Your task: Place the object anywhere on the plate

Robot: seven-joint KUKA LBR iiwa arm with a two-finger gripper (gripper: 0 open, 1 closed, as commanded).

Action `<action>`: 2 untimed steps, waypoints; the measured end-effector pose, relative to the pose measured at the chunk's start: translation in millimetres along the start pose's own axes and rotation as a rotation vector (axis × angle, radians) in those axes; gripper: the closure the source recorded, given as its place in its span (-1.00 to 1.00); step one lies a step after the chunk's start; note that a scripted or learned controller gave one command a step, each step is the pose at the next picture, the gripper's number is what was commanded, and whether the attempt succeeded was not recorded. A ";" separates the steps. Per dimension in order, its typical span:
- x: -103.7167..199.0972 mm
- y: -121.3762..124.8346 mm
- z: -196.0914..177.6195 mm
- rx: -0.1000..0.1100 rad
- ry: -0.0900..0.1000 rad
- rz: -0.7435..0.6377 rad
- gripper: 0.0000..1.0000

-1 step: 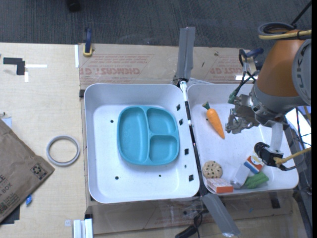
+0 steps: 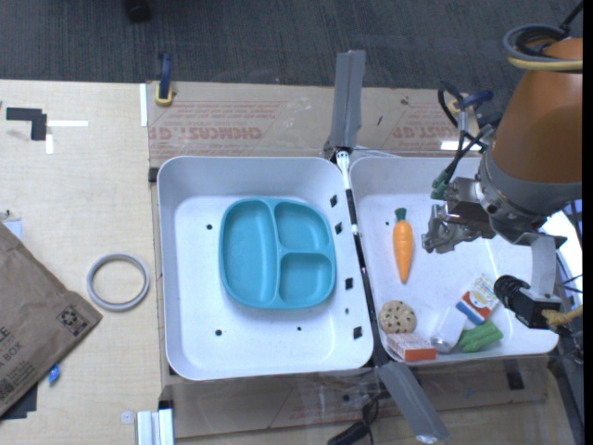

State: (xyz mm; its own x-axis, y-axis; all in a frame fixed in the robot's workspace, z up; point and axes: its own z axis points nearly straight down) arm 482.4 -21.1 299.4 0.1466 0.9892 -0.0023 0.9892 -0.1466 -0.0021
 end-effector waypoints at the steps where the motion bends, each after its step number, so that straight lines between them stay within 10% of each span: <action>1: 54.1 -14.2 109.6 0.005 -0.001 0.101 1.00; 2: -64.9 4.3 109.2 0.002 0.000 0.371 1.00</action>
State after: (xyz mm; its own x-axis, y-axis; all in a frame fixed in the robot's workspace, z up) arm 476.9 -86.2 190.4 0.4950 0.8689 -0.0031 0.8689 -0.4950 -0.0029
